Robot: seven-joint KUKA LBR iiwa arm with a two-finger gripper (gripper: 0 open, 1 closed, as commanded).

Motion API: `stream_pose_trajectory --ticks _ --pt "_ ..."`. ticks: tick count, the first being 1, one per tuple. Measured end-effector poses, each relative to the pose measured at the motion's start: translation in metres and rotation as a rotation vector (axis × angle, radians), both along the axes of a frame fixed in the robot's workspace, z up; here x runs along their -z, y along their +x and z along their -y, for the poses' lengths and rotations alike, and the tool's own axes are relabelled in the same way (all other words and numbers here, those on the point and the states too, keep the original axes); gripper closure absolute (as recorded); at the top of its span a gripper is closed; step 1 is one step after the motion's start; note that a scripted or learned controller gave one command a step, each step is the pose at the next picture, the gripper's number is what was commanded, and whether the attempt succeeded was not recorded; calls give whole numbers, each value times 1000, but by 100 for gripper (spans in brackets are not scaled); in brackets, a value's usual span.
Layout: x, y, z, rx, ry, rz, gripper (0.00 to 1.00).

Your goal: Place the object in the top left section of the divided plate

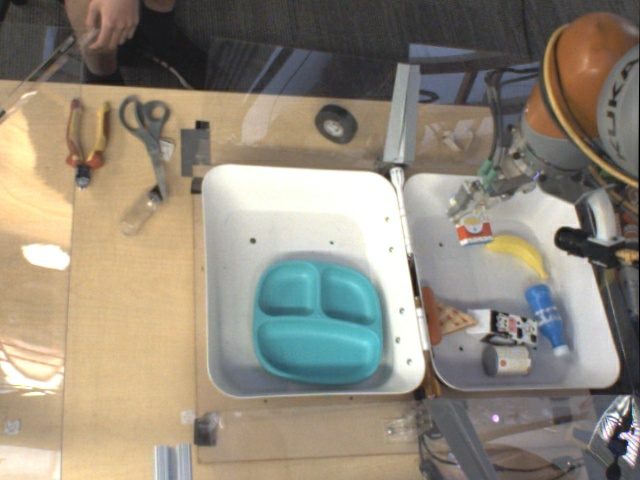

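While the pincer [468,204] hovers — grip state unclear, perhaps over the red packet [474,232] — banana [520,253] lies beside.

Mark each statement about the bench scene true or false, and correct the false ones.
1. The teal divided plate lies in the left bin. True.
2. A banana lies in the same bin as the plate. False: it lies in the right bin.
3. Something already sits in the plate's top left section. False: all of its sections are bare.
4. The gripper is over the right bin, near its far left corner. True.
5. A blue bottle lies in the right bin, nearer the camera than the banana. True.
6. The scissors lie inside the left bin. False: they lie on the bench, left of the bins.
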State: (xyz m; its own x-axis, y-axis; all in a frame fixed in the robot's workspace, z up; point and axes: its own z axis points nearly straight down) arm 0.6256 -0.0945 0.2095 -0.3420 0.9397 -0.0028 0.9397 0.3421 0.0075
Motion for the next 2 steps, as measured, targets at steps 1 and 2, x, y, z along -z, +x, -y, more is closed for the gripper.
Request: stream_pose_trajectory --ticks 1,2 --pt "24 -11 -57 -197 -1 -1 100" --pt "24 -52 -132 -416 -1 0 100"
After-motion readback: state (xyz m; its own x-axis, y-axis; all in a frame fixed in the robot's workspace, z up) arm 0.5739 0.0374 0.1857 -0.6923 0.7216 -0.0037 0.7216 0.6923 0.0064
